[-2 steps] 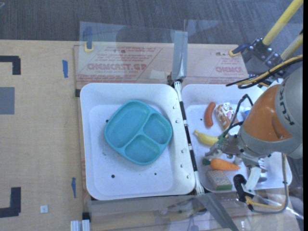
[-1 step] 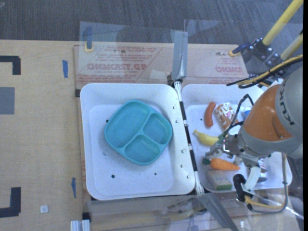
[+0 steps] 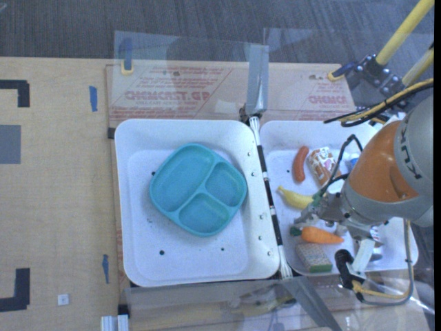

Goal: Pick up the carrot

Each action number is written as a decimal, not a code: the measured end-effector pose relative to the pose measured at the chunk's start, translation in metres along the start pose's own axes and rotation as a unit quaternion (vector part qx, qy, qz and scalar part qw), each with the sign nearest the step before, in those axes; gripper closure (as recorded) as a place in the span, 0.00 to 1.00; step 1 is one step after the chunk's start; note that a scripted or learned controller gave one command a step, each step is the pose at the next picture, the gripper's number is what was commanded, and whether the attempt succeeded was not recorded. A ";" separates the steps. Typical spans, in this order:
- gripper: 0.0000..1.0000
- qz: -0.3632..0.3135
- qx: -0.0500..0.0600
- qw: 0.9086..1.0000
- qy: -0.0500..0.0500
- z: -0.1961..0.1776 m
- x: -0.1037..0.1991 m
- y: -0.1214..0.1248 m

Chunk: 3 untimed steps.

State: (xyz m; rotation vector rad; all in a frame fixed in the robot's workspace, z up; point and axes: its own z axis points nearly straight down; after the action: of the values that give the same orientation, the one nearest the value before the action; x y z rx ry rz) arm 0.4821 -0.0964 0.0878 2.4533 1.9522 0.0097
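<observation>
1. Over the right bin (image 3: pixel 275 158), the arm (image 3: pixel 389 171) reached in from the right, its orange band above the wrist, with the gripper (image 3: pixel 329 221) low at the near half of the bin.
2. The carrot (image 3: pixel 321 236) lay on the bin floor just below the gripper, lengthwise left to right, touching or nearly touching the metal parts above it.
3. I could not tell how the gripper was set; its tips were lost among wrist hardware and cables, and nothing showed the carrot clamped.
4. Around the carrot sat a banana (image 3: pixel 295 198) just up-left, a sponge (image 3: pixel 313 256) just below, a sausage (image 3: pixel 300 164) farther back, and a wrapped snack (image 3: pixel 321 164) beside the sausage.
5. The left bin (image 3: pixel 131 185) held a teal plate (image 3: pixel 198 189) with three compartments, well apart from the work.
6. My reading: the step in hand was the final approach or the grasp itself, with the carrot not yet lifted off the floor.
7. The next move would call for closing across the carrot's narrow width, then a straight lift. Crowding was the risk: the sponge and banana lay near enough to be nudged or pinched along with it.
</observation>
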 end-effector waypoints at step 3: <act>0.00 0.039 -0.002 0.999 -0.001 -0.010 0.001 0.000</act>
State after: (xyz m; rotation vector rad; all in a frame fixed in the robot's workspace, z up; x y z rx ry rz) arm 0.4821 -0.0958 0.0981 2.5243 1.8530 0.0122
